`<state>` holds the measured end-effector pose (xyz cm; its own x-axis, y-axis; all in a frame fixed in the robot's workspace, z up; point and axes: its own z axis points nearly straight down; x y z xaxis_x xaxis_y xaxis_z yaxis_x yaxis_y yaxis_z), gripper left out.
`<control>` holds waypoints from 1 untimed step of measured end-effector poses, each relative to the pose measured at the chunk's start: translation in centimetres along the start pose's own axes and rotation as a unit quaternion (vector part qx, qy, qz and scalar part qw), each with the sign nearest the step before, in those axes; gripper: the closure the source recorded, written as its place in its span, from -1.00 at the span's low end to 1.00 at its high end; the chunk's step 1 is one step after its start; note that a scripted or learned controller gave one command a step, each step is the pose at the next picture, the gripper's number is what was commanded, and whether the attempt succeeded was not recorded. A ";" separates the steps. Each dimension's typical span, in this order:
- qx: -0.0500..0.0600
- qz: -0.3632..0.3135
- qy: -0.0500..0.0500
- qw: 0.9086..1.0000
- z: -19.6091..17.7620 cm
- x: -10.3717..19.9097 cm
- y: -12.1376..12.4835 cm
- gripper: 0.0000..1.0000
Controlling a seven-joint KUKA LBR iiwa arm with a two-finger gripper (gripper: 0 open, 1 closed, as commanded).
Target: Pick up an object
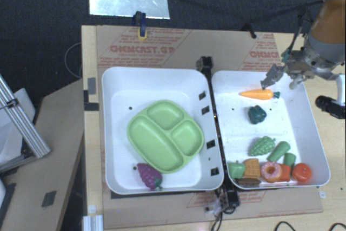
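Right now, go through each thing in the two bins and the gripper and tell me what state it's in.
gripper: open, above the right bin's far edge, holding nothing
carrot: lying flat, free, just below the gripper
dark green pepper: resting mid-bin, untouched
green grapes: lying near the front pile
donut: flat in the front row
tomato: front right corner
green tray: flat, nothing on it
purple grapes: beside the tray, left bin

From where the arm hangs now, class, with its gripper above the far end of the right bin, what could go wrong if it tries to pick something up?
1. The gripper sits beside the carrot, close to the right bin's far wall; it might clip that wall.
2. The carrot lies flat and tapers, so it may slip.
3. The toys along the near wall, like the donut, touch, inviting a double grab.
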<state>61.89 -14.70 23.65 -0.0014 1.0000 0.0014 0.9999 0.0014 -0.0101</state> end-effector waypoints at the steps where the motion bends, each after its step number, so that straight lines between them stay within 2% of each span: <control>1: -0.006 -0.001 -0.001 1.000 -0.7 0.0 0.2 -1.00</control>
<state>62.13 -14.68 24.37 -0.0036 1.0000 -0.0005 1.0000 0.0036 0.0019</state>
